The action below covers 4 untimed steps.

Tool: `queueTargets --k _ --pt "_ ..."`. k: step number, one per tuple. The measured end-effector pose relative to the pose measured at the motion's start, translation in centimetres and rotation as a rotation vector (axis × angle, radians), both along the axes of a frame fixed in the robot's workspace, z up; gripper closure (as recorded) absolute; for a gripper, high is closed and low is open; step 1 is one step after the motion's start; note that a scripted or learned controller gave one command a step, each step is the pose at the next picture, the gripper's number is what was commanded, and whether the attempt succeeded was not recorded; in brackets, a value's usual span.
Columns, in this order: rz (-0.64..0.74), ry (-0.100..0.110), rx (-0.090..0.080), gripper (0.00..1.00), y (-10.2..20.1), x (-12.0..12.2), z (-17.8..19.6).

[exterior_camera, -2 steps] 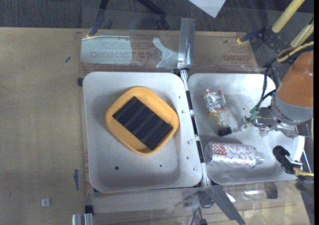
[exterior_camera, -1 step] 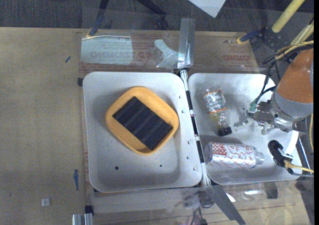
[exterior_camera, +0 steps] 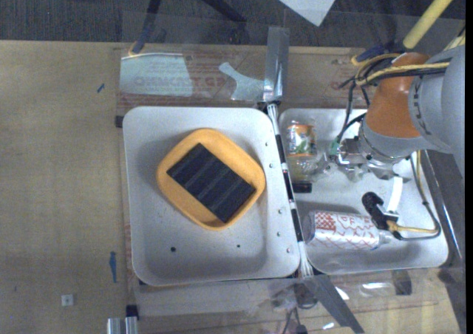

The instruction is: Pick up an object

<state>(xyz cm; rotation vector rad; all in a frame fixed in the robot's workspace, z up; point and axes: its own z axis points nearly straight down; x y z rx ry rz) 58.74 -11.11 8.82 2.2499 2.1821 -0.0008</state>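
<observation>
One yellow tray (exterior_camera: pixel 211 179) is seen in the left bin (exterior_camera: pixel 140 251). One bottle (exterior_camera: pixel 300 149) and one tube (exterior_camera: pixel 344 229) are seen in the right bin (exterior_camera: pixel 432 251), beside the gripper (exterior_camera: pixel 346 159), whose grip cannot be told.

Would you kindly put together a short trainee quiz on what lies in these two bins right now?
1. True or false: the yellow tray lies in the left bin.
2. Which thing lies nearest the front edge of the right bin? A) the small jar B) the white and red tube C) the arm
3. Fill in: the band above the arm's wrist is ____.

Key: 1 true; 2 B; 3 orange.
</observation>
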Motion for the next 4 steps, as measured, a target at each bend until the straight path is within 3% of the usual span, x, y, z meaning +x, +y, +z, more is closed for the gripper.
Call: queueTargets --k 1,2,3,4 --pt "0.0 0.0 0.0 0.0 0.0 0.0 0.0" --pt "0.106 0.002 0.003 0.0 -10.1 1.2 2.4" --pt "0.36 0.001 0.004 0.0 -2.4 3.9 -0.1" --pt "0.413 0.005 -0.013 0.0 -0.7 7.9 0.1"
